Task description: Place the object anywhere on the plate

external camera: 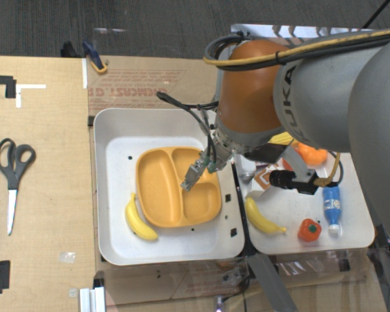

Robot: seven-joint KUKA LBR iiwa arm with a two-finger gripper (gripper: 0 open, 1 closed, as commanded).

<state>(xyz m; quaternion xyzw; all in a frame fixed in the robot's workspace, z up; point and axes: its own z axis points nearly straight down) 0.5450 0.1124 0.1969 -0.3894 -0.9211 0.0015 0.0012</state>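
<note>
Two white bins sit side by side on the bench, and the yellow divided plate [172, 187] lies in the left bin [110, 174], with the gripper [194, 174] hanging over the plate's middle ridge. Whether the gripper is clenched or released cannot be told from here, and nothing can be made out in it, so no hold should be assumed.

As to progress, the plate's two compartments look bare, which suggests the placing is not yet done. Which object is meant is not certain from the task. One banana [138, 218] lies in the left bin touching the plate's rim on the side toward the bench's left front corner, off the plate and apart from the gripper. A second banana [263, 217] lies in the right bin [351, 239], just past the wall between the bins, toward the bench's front edge and likewise clear of the gripper. Farther along in that bin are a small red fruit [309, 229], a blue-labelled bottle [332, 208] and an orange piece [310, 155].

On this showing a pick and a set-down both appear to remain.
</note>
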